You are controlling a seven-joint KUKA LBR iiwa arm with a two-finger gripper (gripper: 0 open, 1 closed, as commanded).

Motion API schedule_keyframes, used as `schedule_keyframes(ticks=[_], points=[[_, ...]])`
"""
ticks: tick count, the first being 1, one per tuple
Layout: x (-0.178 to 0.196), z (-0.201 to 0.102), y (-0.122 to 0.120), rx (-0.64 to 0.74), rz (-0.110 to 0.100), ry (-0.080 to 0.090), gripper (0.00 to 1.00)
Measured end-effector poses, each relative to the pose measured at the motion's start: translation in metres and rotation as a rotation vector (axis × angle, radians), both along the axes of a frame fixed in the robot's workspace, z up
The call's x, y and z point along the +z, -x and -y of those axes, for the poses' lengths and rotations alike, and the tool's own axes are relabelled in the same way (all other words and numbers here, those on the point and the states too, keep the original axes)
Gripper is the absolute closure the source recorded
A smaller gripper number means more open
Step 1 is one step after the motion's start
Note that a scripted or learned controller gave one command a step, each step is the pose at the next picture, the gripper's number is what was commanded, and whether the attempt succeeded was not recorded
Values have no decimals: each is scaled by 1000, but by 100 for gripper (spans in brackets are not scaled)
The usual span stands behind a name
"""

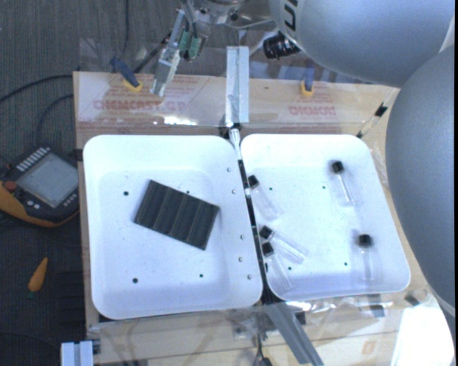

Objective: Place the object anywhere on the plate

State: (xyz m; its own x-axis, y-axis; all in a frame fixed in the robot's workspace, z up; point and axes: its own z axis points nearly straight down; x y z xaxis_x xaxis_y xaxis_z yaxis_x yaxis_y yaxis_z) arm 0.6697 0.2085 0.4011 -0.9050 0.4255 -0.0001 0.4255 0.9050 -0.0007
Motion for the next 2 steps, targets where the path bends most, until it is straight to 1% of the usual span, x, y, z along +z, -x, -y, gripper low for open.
schedule_keyframes(ticks=[1, 2], points=[[31, -26, 21, 472, 1, -2, 100], [21, -25, 0, 994, 1, -4, 100]])
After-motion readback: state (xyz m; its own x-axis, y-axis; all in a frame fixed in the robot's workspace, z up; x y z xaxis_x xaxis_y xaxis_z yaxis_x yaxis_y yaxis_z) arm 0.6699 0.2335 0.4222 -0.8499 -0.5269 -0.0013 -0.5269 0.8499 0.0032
